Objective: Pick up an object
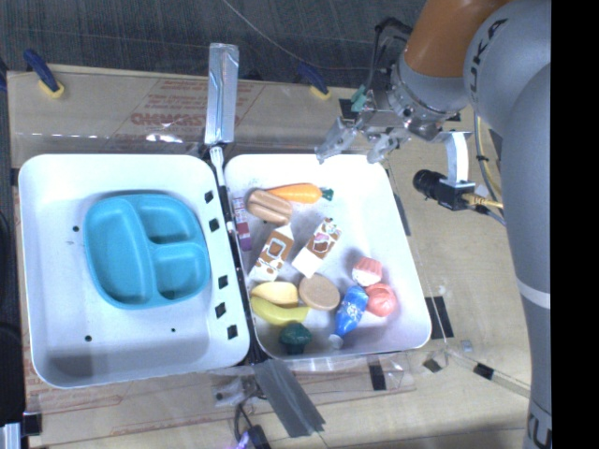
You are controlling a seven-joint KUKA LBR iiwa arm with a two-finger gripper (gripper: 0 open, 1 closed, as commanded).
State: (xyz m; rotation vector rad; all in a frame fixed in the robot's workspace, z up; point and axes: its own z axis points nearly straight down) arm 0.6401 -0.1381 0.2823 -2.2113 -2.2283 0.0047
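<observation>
My gripper [356, 145] hangs above the far rim of the right bin [404, 251], fingers spread open with nothing between them. Below it in that bin lie a carrot [298, 193], a hot dog bun [269, 207], two small cartons [273, 253] [318, 246], a banana [276, 295], a tan round cookie [319, 293], a blue bottle [350, 311], a pink and red piece [373, 286] and a dark green item [295, 337]. The carrot is the nearest to the gripper.
The left bin [47, 279] holds a blue divided tray [147, 248]. A metal bar [221, 92] stands at the back between the bins. The arm's orange band [459, 17] and grey body fill the right side. Cables and a black fitting [440, 187] sit right of the bin.
</observation>
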